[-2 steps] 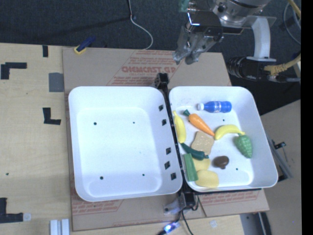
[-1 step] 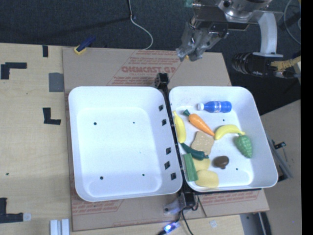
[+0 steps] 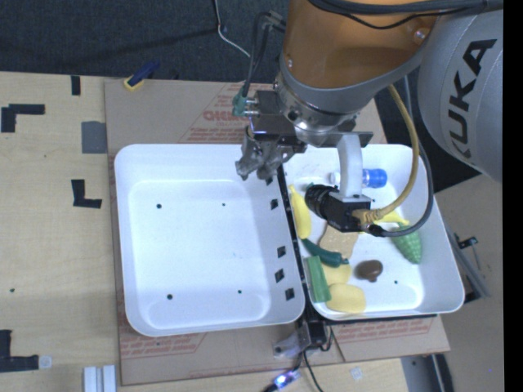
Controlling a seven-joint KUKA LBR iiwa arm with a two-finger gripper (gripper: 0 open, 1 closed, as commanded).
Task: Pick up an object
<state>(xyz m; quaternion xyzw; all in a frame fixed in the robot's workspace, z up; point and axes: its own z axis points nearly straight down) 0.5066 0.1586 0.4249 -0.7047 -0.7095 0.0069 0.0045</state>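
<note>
Two shallow white plastic bins sit side by side on a brown cardboard sheet over the wooden bench. The left bin shows bare floor across its whole width, giving open room on every side. The right bin holds the clutter: one white bottle with a blue cap, one yellow banana-shaped piece, one dark green strip, one light green block, one yellow rounded lump, one small brown oval piece, one green cone-like item and one tan flat card. These lie packed toward the dividing rims, with a little free floor at the near right corner. The grey two-finger gripper hangs over the far right edge of the left bin, just beside the divide, its fingers close together with nothing visible between them. A black part with a yellow cable hangs over the right bin.
</note>
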